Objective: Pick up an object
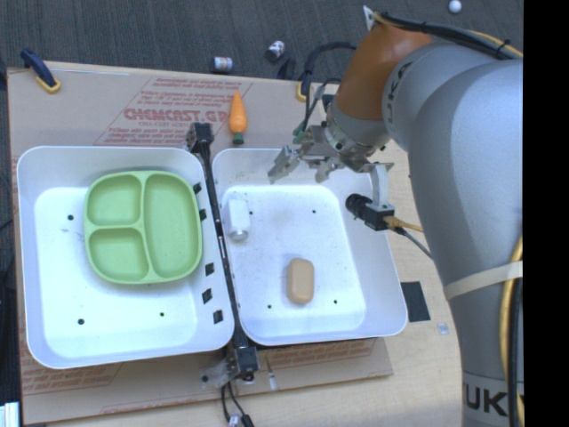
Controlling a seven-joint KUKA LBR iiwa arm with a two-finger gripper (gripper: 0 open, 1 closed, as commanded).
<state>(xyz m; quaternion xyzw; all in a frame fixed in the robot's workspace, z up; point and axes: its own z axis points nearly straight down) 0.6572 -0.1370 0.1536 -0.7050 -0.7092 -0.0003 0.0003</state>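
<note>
Approach step, nothing grasped: the gripper (302, 160) hangs over the upper rim of the right bin (378, 305), and whether it is released or clenched cannot be told. The candidate objects lie in that bin, a tan oval piece (300, 280) at lower centre and a small white piece (237, 216) by the left wall, so the next move probably calls for travel down-frame and a descent. The left bin (36, 265) holds a green divided plate (142, 227); both bins rest on printed cardboard (133, 114) with an orange carrot (237, 114) on it, over a dark mat (133, 16) at the top of the frame.

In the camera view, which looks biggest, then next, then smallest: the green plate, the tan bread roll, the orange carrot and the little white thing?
1. Green divided plate
2. Tan bread roll
3. Orange carrot and small white object: look about alike, too close to rank.
</note>
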